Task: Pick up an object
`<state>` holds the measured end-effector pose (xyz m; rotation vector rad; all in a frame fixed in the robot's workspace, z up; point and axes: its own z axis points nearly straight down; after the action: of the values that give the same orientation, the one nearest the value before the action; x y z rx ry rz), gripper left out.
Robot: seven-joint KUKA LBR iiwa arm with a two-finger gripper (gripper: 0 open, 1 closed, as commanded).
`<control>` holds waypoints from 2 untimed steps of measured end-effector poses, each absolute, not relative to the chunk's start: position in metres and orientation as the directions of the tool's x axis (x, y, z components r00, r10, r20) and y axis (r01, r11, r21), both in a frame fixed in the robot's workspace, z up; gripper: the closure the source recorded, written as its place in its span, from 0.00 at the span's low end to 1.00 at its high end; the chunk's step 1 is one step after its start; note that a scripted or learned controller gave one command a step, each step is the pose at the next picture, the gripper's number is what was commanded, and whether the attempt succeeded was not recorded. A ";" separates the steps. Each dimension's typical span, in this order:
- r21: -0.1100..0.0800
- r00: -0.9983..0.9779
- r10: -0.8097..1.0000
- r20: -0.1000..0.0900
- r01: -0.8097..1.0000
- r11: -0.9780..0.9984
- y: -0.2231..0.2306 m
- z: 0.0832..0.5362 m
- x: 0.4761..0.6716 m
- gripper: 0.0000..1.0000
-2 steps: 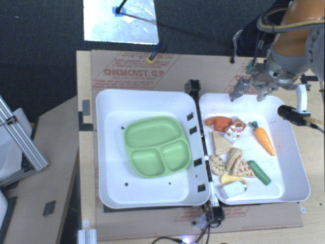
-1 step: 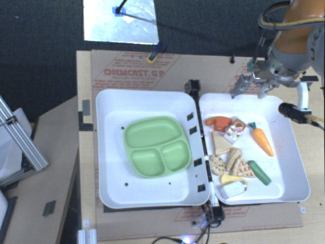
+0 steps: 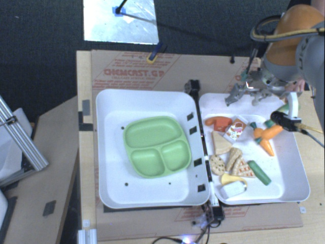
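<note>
Grey arm over the right bin, toy food untouched

Tan table (image 3: 86,131) carrying two shallow white bins side by side. Left bin (image 3: 109,111) holding a green divided plate (image 3: 156,146), three compartments, lying flat. Right bin (image 3: 294,179) scattered with toy food. Grey arm (image 3: 304,50) reaching in from the right, hanging above the right bin's far edge. Hand (image 3: 246,96) spread apart, clamped on nothing, poised near the bin's far rim. Orange carrots (image 3: 267,136) toward the right side of that bin, below the arm. Green cucumber (image 3: 259,171) nearer the front, beside a waffle wedge (image 3: 244,168). Red piece (image 3: 218,122) near the divider, well apart from the hand. Small cookie (image 3: 217,163) beside the divider
</note>
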<state>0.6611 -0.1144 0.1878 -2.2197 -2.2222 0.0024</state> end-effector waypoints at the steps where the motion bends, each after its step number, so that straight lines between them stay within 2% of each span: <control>1: -0.003 0.000 1.000 0.000 1.000 0.000 -0.114 0.127 0.655 0.00; 2: 0.006 -0.001 1.000 -0.001 1.000 0.001 -0.114 0.105 0.657 0.00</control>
<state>0.6567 -0.1141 0.1050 -2.2237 -2.2252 -0.0056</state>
